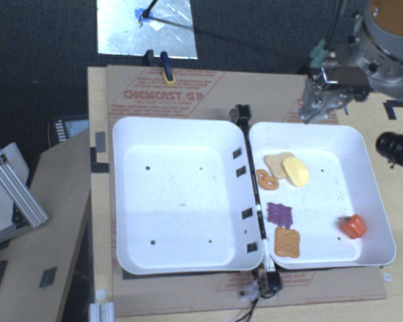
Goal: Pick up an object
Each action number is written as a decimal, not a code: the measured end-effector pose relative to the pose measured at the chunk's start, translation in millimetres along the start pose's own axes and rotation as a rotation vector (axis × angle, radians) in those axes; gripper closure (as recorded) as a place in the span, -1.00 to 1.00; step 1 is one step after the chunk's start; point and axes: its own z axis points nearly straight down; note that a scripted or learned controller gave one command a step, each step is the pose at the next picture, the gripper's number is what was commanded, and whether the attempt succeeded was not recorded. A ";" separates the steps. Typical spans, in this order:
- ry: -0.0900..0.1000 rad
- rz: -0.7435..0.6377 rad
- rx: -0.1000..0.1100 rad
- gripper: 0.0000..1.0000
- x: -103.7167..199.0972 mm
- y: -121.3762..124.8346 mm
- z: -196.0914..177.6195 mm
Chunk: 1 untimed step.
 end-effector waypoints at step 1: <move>-0.003 -0.003 0.023 1.00 69.2 -3.8 91.2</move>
